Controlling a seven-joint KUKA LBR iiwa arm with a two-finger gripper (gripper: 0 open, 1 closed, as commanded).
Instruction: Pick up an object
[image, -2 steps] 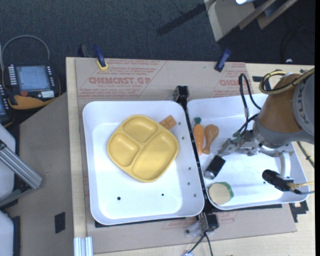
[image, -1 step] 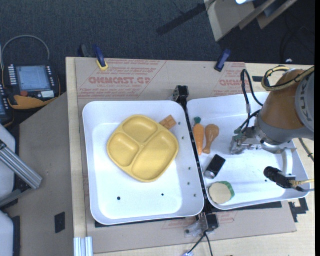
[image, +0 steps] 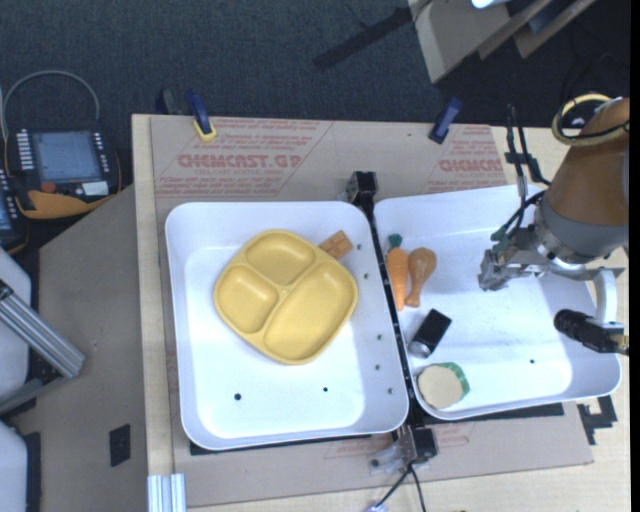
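Observation:
The right bin (image: 520, 385) holds an orange carrot (image: 398, 275), a tan drumstick-shaped piece (image: 420, 270), a small black block (image: 431, 331) and a round pale slice with a green rim (image: 443, 385). My gripper (image: 497, 270) hangs over the upper right part of this bin, to the right of the carrot and drumstick and apart from them. No object shows between its fingertips. In the left bin (image: 200, 380) lies a yellow divided plate (image: 286, 296), with a small brown piece (image: 336, 244) at its upper right edge.
The grey arm with its orange band (image: 590, 190) comes in from the right over the right bin. A black part (image: 585, 328) sticks out near the bin's right wall. A black clamp (image: 362, 185) sits between the bins at the top. A pendant (image: 60, 165) lies far left.

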